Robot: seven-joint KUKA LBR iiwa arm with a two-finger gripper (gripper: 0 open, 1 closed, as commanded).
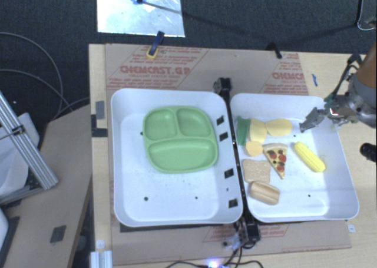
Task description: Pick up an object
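The arm comes in over the right edge of the bench, and its gripper (312,119) hangs above the far right part of the right bin (339,202), with nothing between its tips that I can make out; whether it stands open or shut I cannot tell from here, the dark tip is too small and slanted. All the toy food lies in that same bin, and the nearest piece to the tip is the corn cob (309,156), which sits just near-side of the gripper and a touch left of the bin's middle right. Its long axis runs on a diagonal, from far-left to near-right, so a grasp would, I judge, want to close across that line, not along it. A little further left lie the yellow oval piece (278,126), level with the gripper, and the pizza slice (275,160), with the pale yellow wedge (257,129) and the green piece (242,131) beyond them by the bin's left wall. The bread slice (256,170) and the hot dog bun (264,192) sit nearer still. The green divided plate (179,139) rests in the left bin (126,202), well apart from the arm. So the short move, to my eye, is straight down and slightly nearward to the corn.
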